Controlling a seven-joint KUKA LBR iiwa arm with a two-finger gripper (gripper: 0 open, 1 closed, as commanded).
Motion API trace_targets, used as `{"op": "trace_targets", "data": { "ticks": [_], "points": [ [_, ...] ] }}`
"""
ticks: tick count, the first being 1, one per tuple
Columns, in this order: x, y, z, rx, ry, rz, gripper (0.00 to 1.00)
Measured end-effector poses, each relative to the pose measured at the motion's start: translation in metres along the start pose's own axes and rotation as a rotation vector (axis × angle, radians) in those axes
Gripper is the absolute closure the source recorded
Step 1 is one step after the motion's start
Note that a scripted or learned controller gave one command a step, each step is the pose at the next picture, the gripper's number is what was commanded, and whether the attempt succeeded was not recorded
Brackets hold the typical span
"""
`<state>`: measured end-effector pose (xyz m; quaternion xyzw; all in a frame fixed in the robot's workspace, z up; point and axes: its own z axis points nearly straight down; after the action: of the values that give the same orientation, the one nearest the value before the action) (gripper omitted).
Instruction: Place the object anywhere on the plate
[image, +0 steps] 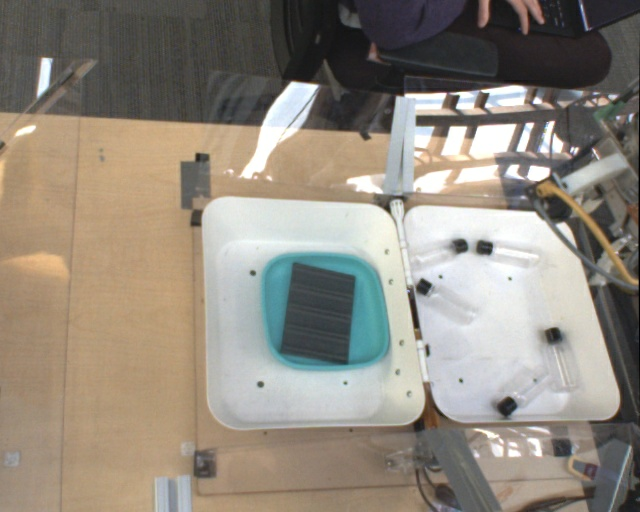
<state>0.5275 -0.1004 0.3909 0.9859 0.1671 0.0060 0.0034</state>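
Note:
A teal square plate (372, 322) lies in the middle of the left white bin (232, 390). A dark grey ribbed rectangular block (319, 313) rests flat on the plate, its long side running near to far and tilted slightly. Nothing touches the block.
The right white bin (590, 400) holds several clear vials with black caps, such as one (484, 247) at the back and one (520, 395) at the front. Cables and a yellow hose (580, 215) crowd the right bin's far right corner. A seated person (450, 30) is behind the bench.

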Motion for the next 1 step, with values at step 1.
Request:
{"op": "trace_targets", "data": {
  "ticks": [1],
  "points": [
    [-0.0481, 0.0243, -0.0464, -0.003, 0.002, 0.126, 0.00]
  ]
}}
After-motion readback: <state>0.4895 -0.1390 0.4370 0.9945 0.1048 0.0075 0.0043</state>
